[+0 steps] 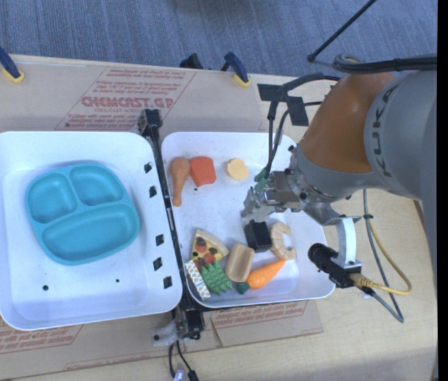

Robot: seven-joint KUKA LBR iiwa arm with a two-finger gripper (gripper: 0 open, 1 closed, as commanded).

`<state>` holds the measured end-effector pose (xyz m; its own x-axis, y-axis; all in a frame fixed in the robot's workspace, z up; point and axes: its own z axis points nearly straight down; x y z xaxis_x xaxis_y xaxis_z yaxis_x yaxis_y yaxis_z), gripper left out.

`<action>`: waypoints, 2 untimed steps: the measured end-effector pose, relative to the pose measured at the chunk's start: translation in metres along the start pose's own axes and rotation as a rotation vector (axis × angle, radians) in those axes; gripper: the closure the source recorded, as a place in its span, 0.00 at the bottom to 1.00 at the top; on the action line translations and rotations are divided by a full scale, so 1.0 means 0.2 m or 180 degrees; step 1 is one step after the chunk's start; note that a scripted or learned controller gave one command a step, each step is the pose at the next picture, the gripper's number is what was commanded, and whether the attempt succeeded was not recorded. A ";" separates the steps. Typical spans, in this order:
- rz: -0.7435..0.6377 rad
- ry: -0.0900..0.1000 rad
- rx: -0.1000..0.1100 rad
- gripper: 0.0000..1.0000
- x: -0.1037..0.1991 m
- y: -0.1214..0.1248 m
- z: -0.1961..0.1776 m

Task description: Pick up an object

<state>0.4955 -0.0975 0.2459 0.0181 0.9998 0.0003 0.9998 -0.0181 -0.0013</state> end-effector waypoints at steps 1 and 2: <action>-0.0002 0.0001 0.0001 0.00 0.00 0.00 0.00; -0.0117 0.0004 0.0018 0.00 0.02 0.03 0.69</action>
<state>0.5005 -0.0937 0.1088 -0.0187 0.9998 0.0018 0.9998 0.0188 -0.0068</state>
